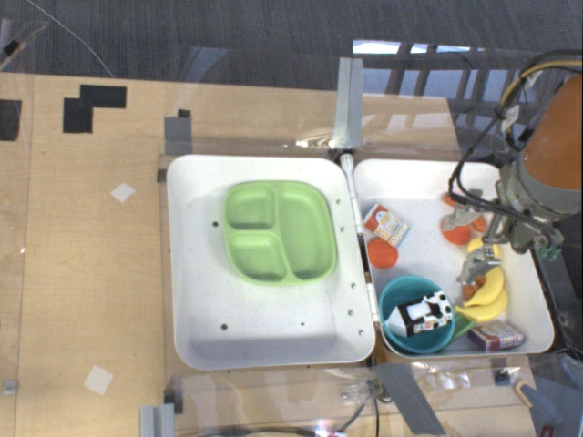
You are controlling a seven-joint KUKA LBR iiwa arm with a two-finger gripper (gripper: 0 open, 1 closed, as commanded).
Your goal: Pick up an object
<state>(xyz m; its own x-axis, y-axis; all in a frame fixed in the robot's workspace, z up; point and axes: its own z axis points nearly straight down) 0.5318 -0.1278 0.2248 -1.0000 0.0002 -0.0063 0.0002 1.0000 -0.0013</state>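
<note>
We read this as the approach step of a pick: the arm (551, 153) reaches in from the right over the right bin (414, 176), and its hand (481, 260) hangs low above the clutter at that bin's right side. Whether the hand is spread, pressed together or pinching anything we cannot tell, since its tip merges with the objects beneath it.

The likeliest target, in our judgement, is the banana (490, 297), which lies directly under and just forward of the hand, curving toward the bin's near right corner. An orange piece (455, 228) sits just behind the hand, and a small purple packet (496, 337) lies beside the banana's lower end.

Elsewhere in the same bin, a blue bowl (417, 315) holding a black-and-white toy (426, 314) touches the banana's left tip; a small printed carton (386, 225) and a red disc (383, 255) lie near the divider. The left bin (196, 244) carries a green divided plate (278, 231).

The next move, as we judge it, calls for a short descent and a closure squarely across the banana, clear of the bowl rim.
</note>
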